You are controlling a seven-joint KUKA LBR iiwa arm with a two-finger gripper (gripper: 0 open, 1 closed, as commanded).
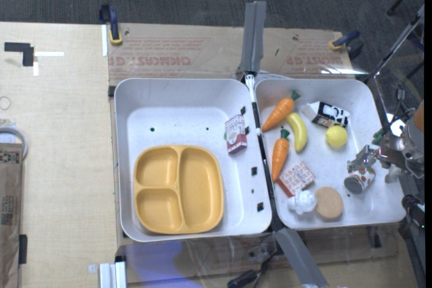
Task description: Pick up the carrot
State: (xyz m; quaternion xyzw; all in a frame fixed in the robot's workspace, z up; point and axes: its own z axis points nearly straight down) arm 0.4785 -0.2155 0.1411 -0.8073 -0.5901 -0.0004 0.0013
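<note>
Two white bins sit side by side on your bench, and with two carrots in the right bin (near its left wall) and the gripper unreadable at the right edge, you're still approaching: reach left next.

The arm at the right edge of the frame is cut off, so little beyond its wrist shows. Its gripper is blurred, leaving the jaws unreadable. At the left edge, a brown bag is cropped. Print on the small carton is too small to read.
</note>
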